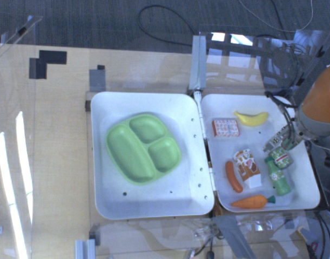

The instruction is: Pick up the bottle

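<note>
Where fingers (280, 141) hover, bottle (279, 174) just below

The arm (321, 104) is cut off by the right edge; the claw (281, 140) is blurred

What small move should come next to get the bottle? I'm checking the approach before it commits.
Probably lower the gripper a little straight down. It sits right over the top of the green bottle, which lies along the right bin's right side, close to the carton, so sideways travel looks unneeded.
</note>
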